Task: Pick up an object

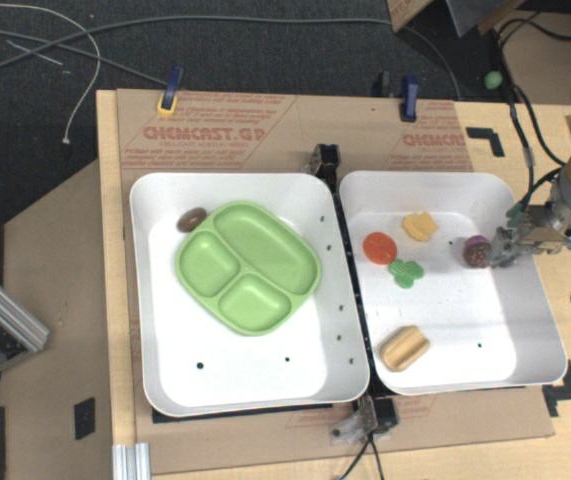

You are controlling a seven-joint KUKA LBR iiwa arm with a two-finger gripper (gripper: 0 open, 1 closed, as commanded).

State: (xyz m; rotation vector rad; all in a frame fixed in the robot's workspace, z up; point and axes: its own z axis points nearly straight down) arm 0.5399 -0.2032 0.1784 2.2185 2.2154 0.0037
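The end effector (508,240) is low over the right-hand bin (525,363), close to its right wall. Whether it is spread or pressed together, I cannot tell: the tip is small and dark in the camera view.

Directly to the left of the end effector, touching it or almost touching it, lies a small dark purple object (477,251). It is round, so no long axis needs to be matched. I judge it the most probable target, and the coming move depends on this one relation: the object is at the left side of the tip, not clearly under it.

Further left of the end effector are a yellow piece (420,226), a red-orange round piece (380,247) and a green piece (405,272). A tan bread-like piece (404,347) lies left and nearer the front.

Far to the left, the other bin (165,368) holds a green divided plate (248,266) and a small brown object (192,219).
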